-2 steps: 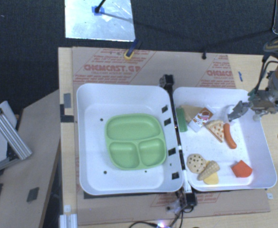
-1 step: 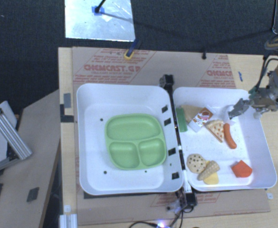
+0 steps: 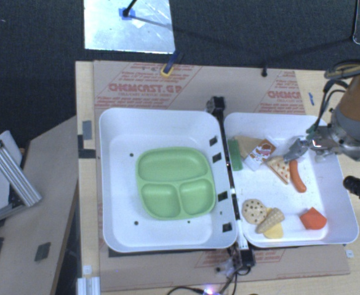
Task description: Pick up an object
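Observation:
The right bin holds several toy foods: a tan wedge, a white and red packet, a pizza slice, an orange sausage, a cookie, a bread piece on a yellow bit, and an orange-red block. A green strip lies against the bin's left wall. My gripper hangs over the upper middle of this bin, just above the top ends of the pizza slice and the sausage. I see nothing held in it.
The left bin contains a green divided plate. A black divider with clips runs between the bins. The arm's grey body and orange band lean in over the right bin's far right corner.

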Motion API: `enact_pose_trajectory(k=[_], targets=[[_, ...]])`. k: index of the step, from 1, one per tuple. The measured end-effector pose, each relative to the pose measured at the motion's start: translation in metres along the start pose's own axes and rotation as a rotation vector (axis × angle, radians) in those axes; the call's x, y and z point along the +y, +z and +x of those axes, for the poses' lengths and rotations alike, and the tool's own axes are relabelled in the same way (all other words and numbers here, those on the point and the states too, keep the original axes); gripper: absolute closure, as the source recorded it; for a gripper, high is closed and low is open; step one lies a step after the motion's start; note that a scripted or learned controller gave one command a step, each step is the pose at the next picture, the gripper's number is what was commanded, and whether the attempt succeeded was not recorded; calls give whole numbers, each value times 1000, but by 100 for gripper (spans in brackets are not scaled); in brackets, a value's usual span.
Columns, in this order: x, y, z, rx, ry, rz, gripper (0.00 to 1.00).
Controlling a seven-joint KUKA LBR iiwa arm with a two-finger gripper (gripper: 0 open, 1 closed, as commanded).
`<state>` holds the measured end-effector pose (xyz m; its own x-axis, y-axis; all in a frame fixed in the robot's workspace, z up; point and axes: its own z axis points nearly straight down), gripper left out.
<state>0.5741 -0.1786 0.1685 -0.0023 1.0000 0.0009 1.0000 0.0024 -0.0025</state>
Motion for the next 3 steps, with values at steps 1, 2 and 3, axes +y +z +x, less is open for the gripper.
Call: enact_pose_trajectory(k=[1, 2, 3], targets=[[5, 43, -2, 0, 1, 0, 0], [5, 86, -1, 0, 1, 0, 0], [6, 73, -3, -4, 2, -5, 100]])
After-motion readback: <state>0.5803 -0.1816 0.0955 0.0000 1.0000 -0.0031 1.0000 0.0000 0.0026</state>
